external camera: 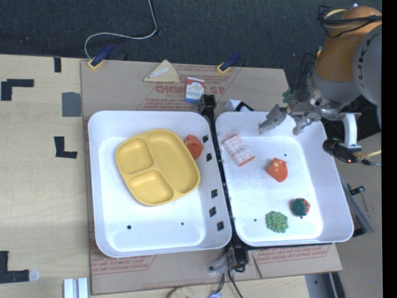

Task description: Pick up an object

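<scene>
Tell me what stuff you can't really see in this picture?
- Arm: in the camera view, the right edge cuts off most of it.
- Orange thing: the yellow plate hides part of it, so what it is stays unclear.
- Small box behind the bins: its print is too small to read.
- Pink packet: its lettering is too small too.
- Tool: its tips are blurry.

A: Any legible print?

B: Red lettering runs across the cardboard sheet behind the bins, upside down, too blurred to read. Small carton beside it, red and blue markings, unreadable. Pink packet in the right bin: printed pattern, no words made out.
</scene>
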Available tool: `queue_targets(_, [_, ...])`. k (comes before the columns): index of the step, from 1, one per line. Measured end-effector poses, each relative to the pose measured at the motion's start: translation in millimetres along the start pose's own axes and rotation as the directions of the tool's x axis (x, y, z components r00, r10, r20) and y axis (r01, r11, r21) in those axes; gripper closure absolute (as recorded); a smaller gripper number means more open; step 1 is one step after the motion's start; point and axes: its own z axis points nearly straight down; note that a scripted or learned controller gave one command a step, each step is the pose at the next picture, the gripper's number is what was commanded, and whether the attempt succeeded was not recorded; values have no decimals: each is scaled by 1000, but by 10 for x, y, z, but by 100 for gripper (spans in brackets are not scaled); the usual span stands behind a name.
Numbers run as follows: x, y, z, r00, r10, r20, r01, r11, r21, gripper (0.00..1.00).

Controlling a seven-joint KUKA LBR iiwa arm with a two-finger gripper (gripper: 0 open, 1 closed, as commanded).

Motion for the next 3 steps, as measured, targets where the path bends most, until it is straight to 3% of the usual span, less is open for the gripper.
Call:
queue_targets(1, [-412,-408,1276,1000,1,1,-1,1000,-2,0])
queue_targets(2, [-417,-395,1165,1000,0,4,0,1000,-7,100])
queue_targets(3, [522,-273,294,1000,-2,-1,2,1000,-2,100])
